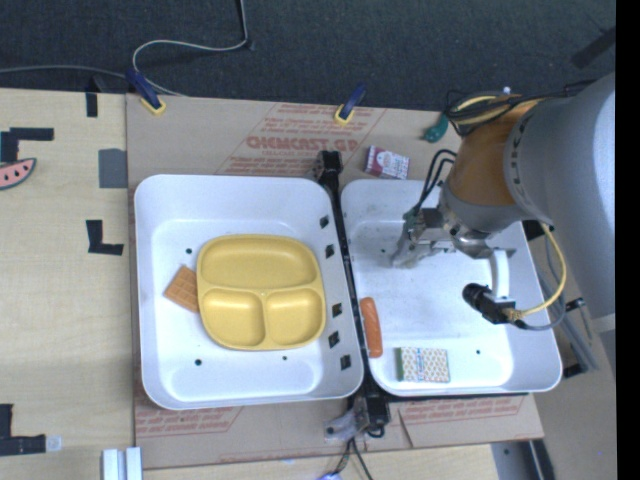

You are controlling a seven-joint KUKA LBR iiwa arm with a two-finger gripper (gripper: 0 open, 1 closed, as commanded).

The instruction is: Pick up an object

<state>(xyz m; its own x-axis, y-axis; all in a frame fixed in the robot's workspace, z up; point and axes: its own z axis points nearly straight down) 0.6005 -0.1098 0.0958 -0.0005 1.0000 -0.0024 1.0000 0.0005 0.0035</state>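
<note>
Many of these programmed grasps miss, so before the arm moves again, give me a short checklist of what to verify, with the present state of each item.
1. Graspable things in the right bin: ok; an orange carrot-like piece and a patterned card lie there.
2. Gripper inside the right bin: ok, near its far left part.
3. Gripper over a target: not ok; bare floor beneath it, both things lie nearer the front.
4. Something held: cannot tell.
5. Yellow plate out of the way: ok, it sits in the left bin.

A robotics lab: white bins (pixel 150 268) clamped on cardboard (pixel 300 138), loose cables (pixel 190 46), tape marks (pixel 100 236)
</note>
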